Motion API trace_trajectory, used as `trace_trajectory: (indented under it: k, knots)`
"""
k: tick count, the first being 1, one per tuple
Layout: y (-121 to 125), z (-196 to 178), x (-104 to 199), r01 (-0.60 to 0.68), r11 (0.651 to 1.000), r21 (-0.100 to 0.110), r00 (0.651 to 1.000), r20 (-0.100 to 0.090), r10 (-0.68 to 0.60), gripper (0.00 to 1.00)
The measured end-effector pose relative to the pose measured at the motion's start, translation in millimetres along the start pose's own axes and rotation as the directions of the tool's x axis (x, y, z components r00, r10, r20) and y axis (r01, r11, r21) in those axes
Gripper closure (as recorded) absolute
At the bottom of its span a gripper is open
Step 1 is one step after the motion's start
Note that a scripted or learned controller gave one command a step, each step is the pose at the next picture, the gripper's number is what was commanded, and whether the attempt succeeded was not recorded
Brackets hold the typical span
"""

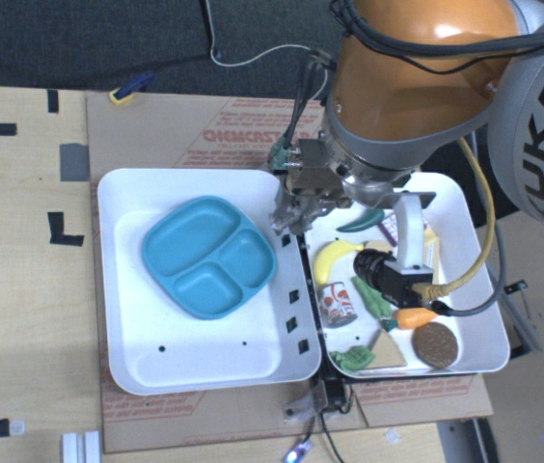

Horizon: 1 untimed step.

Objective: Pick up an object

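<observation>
While my wrist hangs over the top of the right bin [465, 350], its orange band fills the upper right of the frame and hides most of my gripper [291, 201] — only some dark metal shows near the wall where the two bins meet, just above the frame's centre. Whether I have hold of anything, I cannot tell.

The left bin [118, 287] carries a blue divided plate [209, 256], lying flat at centre left.

The things to pick lie in the right bin, crowded at lower right of centre: a yellow banana [333, 257], a green pepper [361, 223] just above it, a small red-and-white can [337, 303] below it, an orange carrot [413, 318], a brown round cookie [436, 344] at the bin's lower edge, and a green leafy piece [353, 359] near the lower left corner — all resting on the bin floor.
</observation>
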State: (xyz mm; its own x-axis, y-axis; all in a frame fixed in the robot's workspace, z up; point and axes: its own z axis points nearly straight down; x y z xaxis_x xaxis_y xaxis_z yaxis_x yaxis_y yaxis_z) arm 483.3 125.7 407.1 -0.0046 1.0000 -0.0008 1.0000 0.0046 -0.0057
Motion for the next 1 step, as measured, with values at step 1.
trace_trajectory:
  k: [1]
  knots:
    - [-0.2, -9.3, 0.8, 0.002, 1.0, 0.002, 1.0, 0.0, -0.002, 1.0]
